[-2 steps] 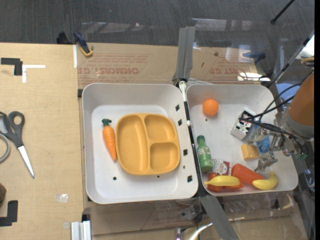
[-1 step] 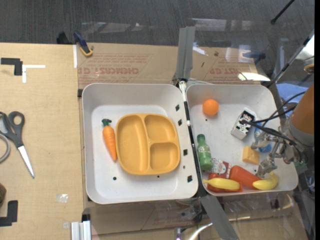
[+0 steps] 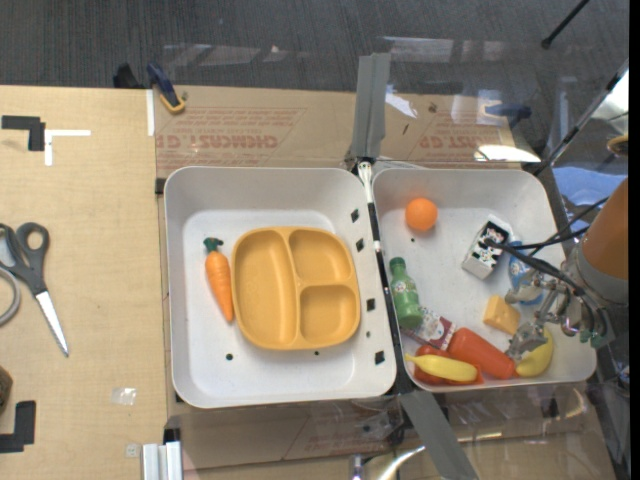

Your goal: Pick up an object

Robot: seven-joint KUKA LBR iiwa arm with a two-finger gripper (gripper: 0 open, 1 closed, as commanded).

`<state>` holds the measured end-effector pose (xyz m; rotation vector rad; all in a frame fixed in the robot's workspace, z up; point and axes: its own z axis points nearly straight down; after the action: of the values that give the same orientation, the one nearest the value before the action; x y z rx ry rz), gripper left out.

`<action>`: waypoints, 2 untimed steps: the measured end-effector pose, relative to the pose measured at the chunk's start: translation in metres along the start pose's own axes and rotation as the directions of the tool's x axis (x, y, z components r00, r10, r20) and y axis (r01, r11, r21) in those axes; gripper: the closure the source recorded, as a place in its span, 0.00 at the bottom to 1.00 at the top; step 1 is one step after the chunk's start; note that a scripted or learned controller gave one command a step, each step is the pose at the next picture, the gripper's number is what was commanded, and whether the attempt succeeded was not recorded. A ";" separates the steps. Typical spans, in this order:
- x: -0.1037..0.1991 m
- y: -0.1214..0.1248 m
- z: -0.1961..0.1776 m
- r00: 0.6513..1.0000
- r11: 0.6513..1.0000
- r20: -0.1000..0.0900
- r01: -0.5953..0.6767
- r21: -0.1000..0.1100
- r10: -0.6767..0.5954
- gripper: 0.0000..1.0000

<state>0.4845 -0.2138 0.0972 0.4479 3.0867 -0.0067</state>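
Observation:
The right bin (image 3: pixel 455 183) holds several toys: an orange ball (image 3: pixel 421 214), a green bottle (image 3: pixel 404 293), a white and black box (image 3: pixel 487 247), a yellow wedge (image 3: pixel 500 314), a red pepper (image 3: pixel 478 352) and a yellow banana (image 3: pixel 445 369). My gripper (image 3: pixel 530 336) hangs low over the bin's front right corner, just above a second yellow piece (image 3: pixel 537 360) and right of the wedge. The arm's wrist (image 3: pixel 605 248) and its cables cover part of that corner. I see nothing lifted off the bin floor.
The left bin (image 3: pixel 190 268) holds a yellow divided plate (image 3: pixel 296 287) with a toy carrot (image 3: pixel 219 279) to its left. Scissors (image 3: pixel 38 278) lie on the bench at the far left. A ridge (image 3: pixel 372 268) divides the two bins.

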 end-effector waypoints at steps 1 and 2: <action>0.000 0.001 -0.008 1.000 1.000 -0.005 0.005 0.000 -0.005 1.00; 0.019 0.112 0.000 0.982 0.982 -0.008 -0.189 -0.001 0.189 1.00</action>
<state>0.4979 -0.1010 0.0965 0.7412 3.0376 0.0009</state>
